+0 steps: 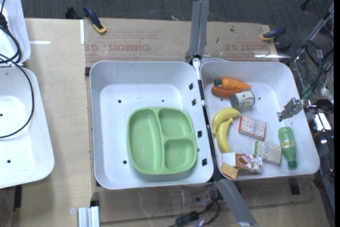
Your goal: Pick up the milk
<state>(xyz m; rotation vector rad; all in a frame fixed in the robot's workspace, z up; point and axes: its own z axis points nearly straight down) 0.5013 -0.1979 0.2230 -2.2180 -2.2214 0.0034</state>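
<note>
Milk carton (245, 162) lies on its side at the right bin's (297, 85) front edge, just below the bananas (223, 125); our end effector (290, 109) hovers up-right of them, its state unclear to us.

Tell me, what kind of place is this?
Probably a robotics lab: two shallow white bins on a bench, toy groceries like bananas and a milk carton, and clamps holding down cardboard.

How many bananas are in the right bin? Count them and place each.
2. Both bananas lie side by side at the right bin's left side: one banana curves nearer the carrot, the other just below it, toward the carton. None looks hidden.
</note>
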